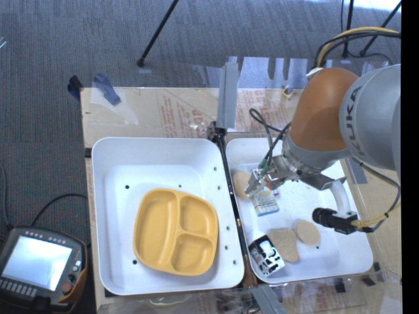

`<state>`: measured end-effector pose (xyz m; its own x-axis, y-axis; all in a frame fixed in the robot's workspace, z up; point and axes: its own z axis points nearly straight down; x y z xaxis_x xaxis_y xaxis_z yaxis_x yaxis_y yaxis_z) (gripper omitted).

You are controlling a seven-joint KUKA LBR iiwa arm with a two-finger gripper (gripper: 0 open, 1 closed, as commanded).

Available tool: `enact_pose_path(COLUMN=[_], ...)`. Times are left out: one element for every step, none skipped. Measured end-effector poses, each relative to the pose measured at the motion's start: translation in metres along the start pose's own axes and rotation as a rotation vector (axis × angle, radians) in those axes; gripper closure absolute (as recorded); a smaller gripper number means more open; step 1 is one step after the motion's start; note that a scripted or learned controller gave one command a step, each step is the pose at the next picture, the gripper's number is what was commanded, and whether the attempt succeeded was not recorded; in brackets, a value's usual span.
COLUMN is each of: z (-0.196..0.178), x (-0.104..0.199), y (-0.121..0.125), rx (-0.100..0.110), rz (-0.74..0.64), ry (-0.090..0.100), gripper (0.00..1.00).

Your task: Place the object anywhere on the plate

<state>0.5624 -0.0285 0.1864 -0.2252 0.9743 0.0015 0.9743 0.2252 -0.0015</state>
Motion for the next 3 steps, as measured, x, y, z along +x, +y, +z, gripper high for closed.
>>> enact_pose_path(z=[-0.048, -0.064, -0.064], x=[0.074, 0.145, 0.144], y=[-0.015, -0.022, -0.022], rx=[-0.001, 0.000, 0.001], rz=[-0.311, -0.406, -0.404], ry=[-0.001, -0.001, -0.001], gripper=[1.00, 1.00, 0.00])
